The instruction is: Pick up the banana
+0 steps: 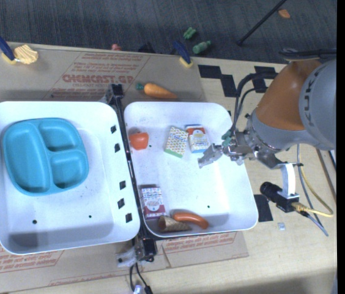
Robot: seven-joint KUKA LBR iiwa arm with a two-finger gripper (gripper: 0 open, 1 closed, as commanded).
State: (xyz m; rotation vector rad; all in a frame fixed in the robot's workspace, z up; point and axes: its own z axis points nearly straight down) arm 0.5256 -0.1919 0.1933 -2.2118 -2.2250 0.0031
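Bench (pixel 87 72) carries two white bins. Left bin (pixel 13 237) holds a blue tray (pixel 44 155), right bin (pixel 233 195) holds the small stuff. My arm (pixel 289 109) comes in over the right bin's right rim, w/ my tool (pixel 211 156) low inside that bin, approx. mid-way along its right side, aimed left. Can't tell if the tool is open or closed; too small and blurred.

Closest to the tool is a red-and-blue carton (pixel 197 138), just beside it, then a green-white packet (pixel 175 141). A sausage (pixel 189 218) lies at the bin's near edge, long axis along that edge.

The banana's the problem: my best candidate, not certain, is the pale yellow lump (pixel 27 55) at the bench's far left corner, next to a blue clamp (pixel 2 46) and outside both bins. From the tool that's well apart, across both bins diag. to the far left. Its long axis is too small to read. I judge the tool isn't lined up on it at all yet.
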